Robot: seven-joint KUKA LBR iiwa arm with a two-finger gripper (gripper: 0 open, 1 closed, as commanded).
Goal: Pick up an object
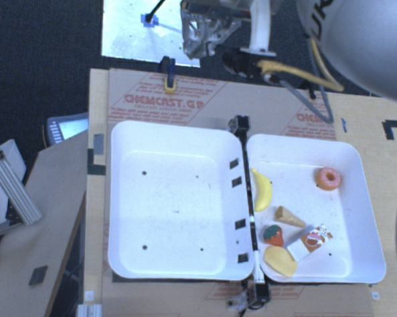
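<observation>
The pincer (200, 42) hangs at the far edge of the worktop (189, 97), beyond both bins; whether it is apart or together I cannot tell. In the right bin (362, 218) lie a banana (262, 189), donut (329, 178), cone (289, 216), strawberry (273, 235), carton (311, 240) and lemon (280, 260).

The right bin (364, 191) holds a banana (262, 189), a doughnut (329, 178) and small toy foods.

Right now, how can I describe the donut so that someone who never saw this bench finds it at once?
Look at the right bin of the two white bins. In its far right part, away from the other toy foods, lies the donut. It is the only pink ring with a hole, and it sits alone, while the banana and the rest cluster near the dividing edge.
</observation>
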